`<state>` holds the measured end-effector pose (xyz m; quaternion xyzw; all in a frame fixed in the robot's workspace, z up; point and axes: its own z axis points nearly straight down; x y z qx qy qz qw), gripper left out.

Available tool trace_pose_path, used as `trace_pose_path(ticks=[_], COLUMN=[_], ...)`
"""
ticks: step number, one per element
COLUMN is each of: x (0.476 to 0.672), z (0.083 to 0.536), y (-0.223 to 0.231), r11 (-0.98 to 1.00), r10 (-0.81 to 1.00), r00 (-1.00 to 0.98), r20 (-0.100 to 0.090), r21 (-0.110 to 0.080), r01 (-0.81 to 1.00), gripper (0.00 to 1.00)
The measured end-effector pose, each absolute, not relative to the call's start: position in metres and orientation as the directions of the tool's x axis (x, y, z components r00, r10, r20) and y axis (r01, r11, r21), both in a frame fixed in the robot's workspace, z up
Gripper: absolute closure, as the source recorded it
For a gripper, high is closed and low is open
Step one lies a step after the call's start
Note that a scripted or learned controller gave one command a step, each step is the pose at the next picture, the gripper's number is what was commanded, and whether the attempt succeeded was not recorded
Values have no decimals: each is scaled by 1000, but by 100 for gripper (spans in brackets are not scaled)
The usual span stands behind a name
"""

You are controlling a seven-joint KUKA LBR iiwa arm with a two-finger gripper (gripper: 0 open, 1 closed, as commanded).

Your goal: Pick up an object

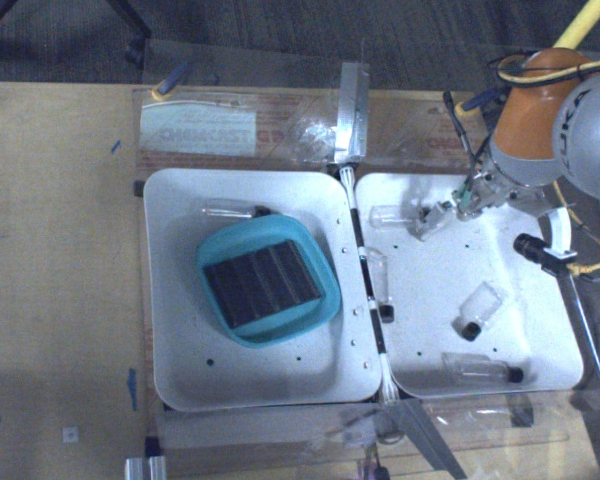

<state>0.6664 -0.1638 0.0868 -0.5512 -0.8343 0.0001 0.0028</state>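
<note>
Here's the bench (60,268), two white bins side by side, and the divider (365,268) between them is our landmark. Left of the divider, the left bin (170,368) carries a teal tray (270,280), tilted, with a dark ridged insert on it. Just beyond the tray, near the bin's far wall, lies a clear vial (228,209).

Right of the divider, in the right bin (540,318), clear vials are scattered — one small vial (384,215) close to the divider at the far end, a slim tube (377,283) lying right along the divider, a short bottle with a dark cap (478,311) well to the right of it, and a long tube (480,369) near the bin's near wall.

The arm (550,108) comes in from the right with its orange band up top, and the gripper (435,216) is down in the right bin's far part, to the right of the divider and just beside the small vial. Its tip is a blur of grey and clear plastic — I cannot tell how it is set, nor whether anything sits in it. On the bench past the bins' far walls, a plastic bag (200,128) with a label lies left of the divider line.
</note>
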Motion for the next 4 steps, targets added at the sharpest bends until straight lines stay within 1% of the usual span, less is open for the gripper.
trace_pose_path(ticks=[1, 2, 3, 4], x=[667, 665, 668, 606], z=[87, 96, 186, 90], y=[-112, -114, -62, -117], r11=[353, 353, 305, 509], r10=[936, 936, 952, 861], r00=[-353, -353, -305, -509], r20=[0, 1, -2, -8], r21=[-3, -11, 4, 8], r01=[936, 936, 952, 861], gripper=[0, 100, 100, 100])
